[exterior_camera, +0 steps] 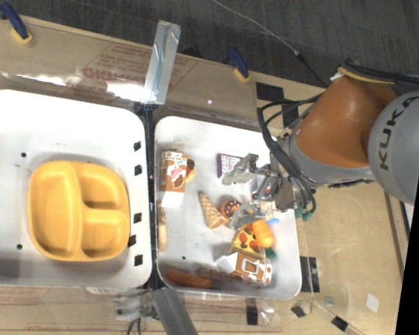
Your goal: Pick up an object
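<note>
- arm (357, 131) enters from right, wrist bent down over right bin (199, 133); gripper (257, 190) low among the toys, grip state unreadable
- right bin, counted: one carton (174, 171); one ice-cream cone (210, 209); one purple packet (229, 163); one pizza slice (247, 244); one sausage (184, 279)
- left bin (14, 108): one yellow divided tray (79, 211)

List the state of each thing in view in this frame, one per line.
Hand: low in the right bin, over the toys; grip unclear.
Yellow tray: flat in the left bin, right way up.
Brown carton: lying flat, right bin's left side.
Cone: on its side.
Purple packet: lying flat by the hand.
Orange toy: at the hand's lower edge.
</note>
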You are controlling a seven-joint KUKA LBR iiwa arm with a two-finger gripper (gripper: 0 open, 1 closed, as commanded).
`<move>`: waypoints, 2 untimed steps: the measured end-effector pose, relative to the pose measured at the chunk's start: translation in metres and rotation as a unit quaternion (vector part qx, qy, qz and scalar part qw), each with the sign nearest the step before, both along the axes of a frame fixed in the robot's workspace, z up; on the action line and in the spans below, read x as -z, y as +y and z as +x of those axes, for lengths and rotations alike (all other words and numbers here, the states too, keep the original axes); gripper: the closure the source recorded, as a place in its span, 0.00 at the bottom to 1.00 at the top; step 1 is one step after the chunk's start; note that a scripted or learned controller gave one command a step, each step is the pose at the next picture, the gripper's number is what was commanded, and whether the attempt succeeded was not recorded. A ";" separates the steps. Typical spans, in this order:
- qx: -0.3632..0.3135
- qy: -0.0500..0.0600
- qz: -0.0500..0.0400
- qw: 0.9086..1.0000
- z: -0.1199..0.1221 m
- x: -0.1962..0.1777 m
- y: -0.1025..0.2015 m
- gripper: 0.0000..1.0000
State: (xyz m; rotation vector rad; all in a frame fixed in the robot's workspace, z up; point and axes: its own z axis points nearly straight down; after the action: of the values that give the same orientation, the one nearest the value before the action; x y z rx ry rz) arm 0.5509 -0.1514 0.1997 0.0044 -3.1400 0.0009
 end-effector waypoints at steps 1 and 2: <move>-0.049 0.000 0.001 0.999 -0.019 0.108 0.000 0.00; 0.016 0.002 0.002 1.000 -0.027 0.109 0.061 0.00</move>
State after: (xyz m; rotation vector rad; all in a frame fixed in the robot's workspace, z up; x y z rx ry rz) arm 0.5241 -0.0904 0.0908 -0.0451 -3.1365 -0.0041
